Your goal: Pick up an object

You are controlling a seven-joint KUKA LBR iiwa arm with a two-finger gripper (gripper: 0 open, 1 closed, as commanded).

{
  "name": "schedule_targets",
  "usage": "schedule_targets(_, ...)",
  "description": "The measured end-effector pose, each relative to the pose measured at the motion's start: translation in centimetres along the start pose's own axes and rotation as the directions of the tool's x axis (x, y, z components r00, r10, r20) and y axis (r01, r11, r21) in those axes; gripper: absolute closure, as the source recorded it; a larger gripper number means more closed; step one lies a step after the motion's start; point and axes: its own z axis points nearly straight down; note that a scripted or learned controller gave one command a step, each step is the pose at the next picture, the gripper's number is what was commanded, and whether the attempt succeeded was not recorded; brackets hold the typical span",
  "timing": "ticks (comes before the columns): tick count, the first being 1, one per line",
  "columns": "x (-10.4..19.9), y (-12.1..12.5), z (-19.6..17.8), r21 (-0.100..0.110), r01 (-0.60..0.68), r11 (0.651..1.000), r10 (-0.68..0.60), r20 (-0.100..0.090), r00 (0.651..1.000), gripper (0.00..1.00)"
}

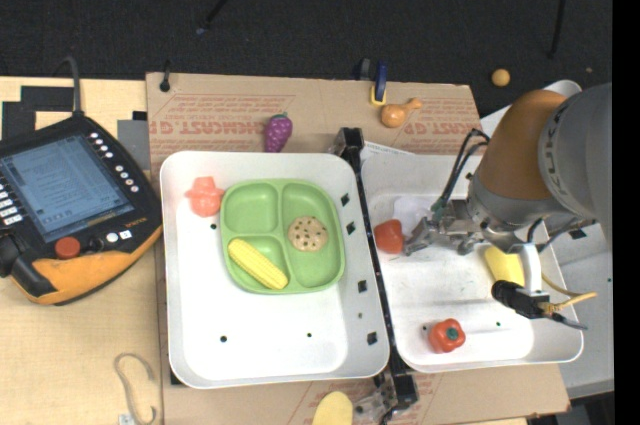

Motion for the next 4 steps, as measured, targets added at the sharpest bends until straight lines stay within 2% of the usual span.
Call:
schedule_targets(1,-0.1,0.0,-1.2,-0.002,-0.005,1.000,0.005,-0.002,1.000,1.00)
schedule_targets(3,-1.2,-1.3,-12.1,-0.007,-0.003,1.000,0.003,0.000,1.000,1.00)
schedule_targets(4,-1.4,-1.3,-14.3,-0.005,0.000,1.000,0.000,-0.001,1.000,1.00)
